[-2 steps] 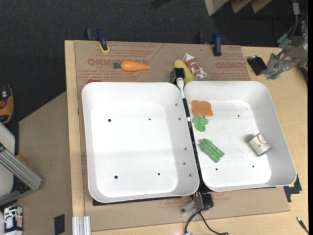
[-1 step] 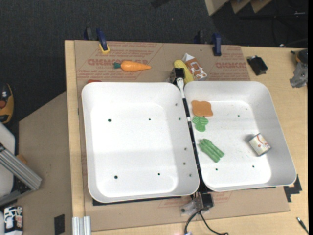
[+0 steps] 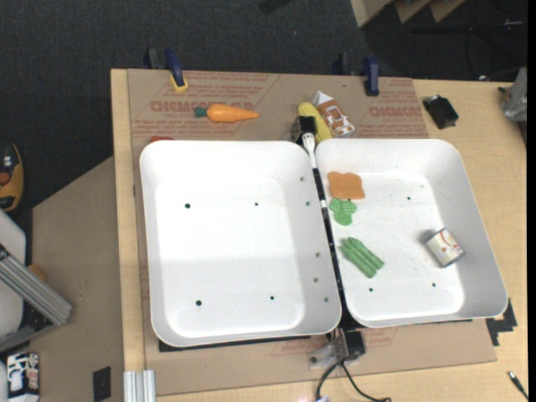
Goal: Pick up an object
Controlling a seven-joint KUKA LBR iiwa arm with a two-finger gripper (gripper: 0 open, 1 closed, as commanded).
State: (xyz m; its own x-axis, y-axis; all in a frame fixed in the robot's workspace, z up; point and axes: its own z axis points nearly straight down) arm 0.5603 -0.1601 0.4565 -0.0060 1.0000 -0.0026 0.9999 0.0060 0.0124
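The 2 white bins sit side by side, and the right bin (image 3: pixel 469 191) holds 4 things to pick from: an orange slab (image 3: pixel 346 185) near its top-left corner, a round green piece (image 3: pixel 343 211) just below and touching it, a ribbed green bundle (image 3: pixel 363 256) lower down, and a small grey-white box (image 3: pixel 444 246) well apart toward the right wall. Behind the left bin (image 3: pixel 167 224), on the cardboard, lie a toy carrot (image 3: pixel 226 114), a yellow piece (image 3: pixel 311 115) and a brown-white packet (image 3: pixel 336 118). I cannot tell the gripper's state.
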